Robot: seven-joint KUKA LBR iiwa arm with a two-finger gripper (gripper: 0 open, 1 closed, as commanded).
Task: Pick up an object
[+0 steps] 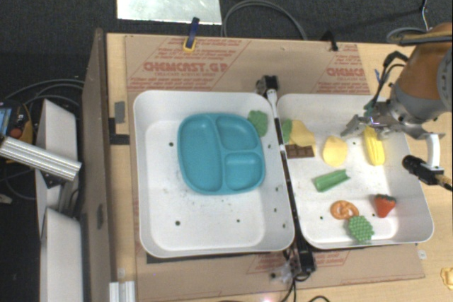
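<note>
In the left bin (159, 173), a blue divided plate (221, 153) lies idle; in the right bin (407, 223), the gripper (371, 122) hovers over yellow corn (374, 146), jaws' state impossible to tell. A centred, vertical descent along the cob would likely serve best.

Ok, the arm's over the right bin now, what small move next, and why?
Probably lower the gripper straight down onto the corn cob. It hovers at the cob's upper end, nothing in its grasp, and the cob lies apart from the other toys in the right bin.
</note>
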